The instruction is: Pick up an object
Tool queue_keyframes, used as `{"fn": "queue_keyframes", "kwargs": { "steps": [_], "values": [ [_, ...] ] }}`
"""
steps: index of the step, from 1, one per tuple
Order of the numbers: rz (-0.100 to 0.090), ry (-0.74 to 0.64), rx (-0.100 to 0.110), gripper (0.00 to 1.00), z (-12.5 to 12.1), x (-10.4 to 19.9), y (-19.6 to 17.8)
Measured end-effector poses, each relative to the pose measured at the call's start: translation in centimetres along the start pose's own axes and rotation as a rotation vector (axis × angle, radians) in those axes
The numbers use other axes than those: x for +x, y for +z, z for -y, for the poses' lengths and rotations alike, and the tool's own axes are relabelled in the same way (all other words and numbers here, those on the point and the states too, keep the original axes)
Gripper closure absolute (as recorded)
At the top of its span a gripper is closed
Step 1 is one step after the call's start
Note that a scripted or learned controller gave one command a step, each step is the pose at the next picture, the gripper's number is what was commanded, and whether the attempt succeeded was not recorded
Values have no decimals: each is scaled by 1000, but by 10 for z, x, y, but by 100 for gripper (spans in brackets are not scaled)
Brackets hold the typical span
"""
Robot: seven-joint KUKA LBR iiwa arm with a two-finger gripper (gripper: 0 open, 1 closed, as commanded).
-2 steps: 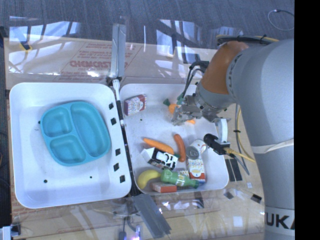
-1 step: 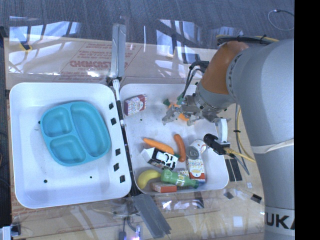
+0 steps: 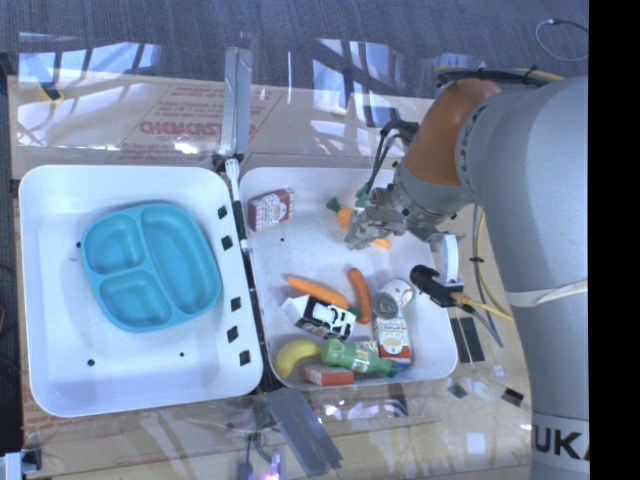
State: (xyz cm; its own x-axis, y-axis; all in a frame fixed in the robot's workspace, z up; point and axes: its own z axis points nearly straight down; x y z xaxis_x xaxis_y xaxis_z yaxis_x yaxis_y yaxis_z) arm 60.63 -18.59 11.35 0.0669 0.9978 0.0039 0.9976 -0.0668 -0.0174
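Desk point(image 3: 120, 133), two white bins side by side. Left bin point(image 3: 50, 368): one blue divided plate point(image 3: 150, 265), lying flat, well apart from the arm. Right bin point(image 3: 300, 183): small red-and-white carton point(image 3: 269, 209) near the upper left corner; a small orange piece with a green end point(image 3: 342, 211) just beside the claw; two carrots point(image 3: 316, 290), the second point(image 3: 359, 295) more upright, near the middle; a black-and-white pack point(image 3: 327, 316); a cup point(image 3: 396, 294); a juice carton point(image 3: 392, 337); a banana point(image 3: 292, 356); a green bottle point(image 3: 355, 359); a flat red box point(image 3: 328, 375), these last crowded together along the bottom edge. Claw point(image 3: 372, 226): low over the upper right part of the right bin, beside the orange piece; whether it was wide or narrow I could not tell from where I stood, nor whether anything sat in it. Judgement on the step: the orange piece looked the nearest candidate, small and free of neighbours, so a straight descent centred on it seemed best. The heap at the bottom edge looked a poorer choice, things touching and overlapping.
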Motion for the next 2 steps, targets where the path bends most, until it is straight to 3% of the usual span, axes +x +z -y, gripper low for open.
{"fn": "queue_keyframes", "kwargs": {
  "steps": [1, 2],
  "values": [
    [0, -1, 0, 0, 0, 0, 0],
    [0, -6, 3, 100, 0, 1, -8]
  ]
}}
